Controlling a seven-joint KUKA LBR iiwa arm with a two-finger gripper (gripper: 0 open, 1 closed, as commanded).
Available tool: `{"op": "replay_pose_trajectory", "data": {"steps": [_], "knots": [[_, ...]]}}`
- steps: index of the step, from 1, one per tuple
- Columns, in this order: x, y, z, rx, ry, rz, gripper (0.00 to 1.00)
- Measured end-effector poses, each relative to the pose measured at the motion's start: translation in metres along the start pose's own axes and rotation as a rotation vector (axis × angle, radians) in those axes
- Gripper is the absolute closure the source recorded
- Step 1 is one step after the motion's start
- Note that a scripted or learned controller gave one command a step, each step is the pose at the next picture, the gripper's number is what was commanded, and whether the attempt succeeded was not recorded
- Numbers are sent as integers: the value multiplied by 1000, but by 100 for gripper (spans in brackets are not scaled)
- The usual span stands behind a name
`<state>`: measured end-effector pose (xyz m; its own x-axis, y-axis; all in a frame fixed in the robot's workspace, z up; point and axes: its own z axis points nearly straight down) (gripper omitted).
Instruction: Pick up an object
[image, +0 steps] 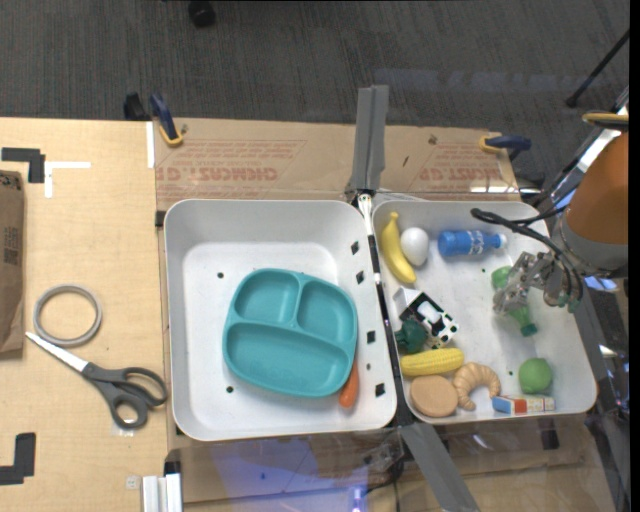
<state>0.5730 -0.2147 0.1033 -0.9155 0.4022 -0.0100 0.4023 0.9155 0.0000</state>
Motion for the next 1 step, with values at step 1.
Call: {"op": "replay_pose_trajectory", "data": {"steps": [1], "knots": [[83, -20, 11, 1, 10, 202, 100]]}}
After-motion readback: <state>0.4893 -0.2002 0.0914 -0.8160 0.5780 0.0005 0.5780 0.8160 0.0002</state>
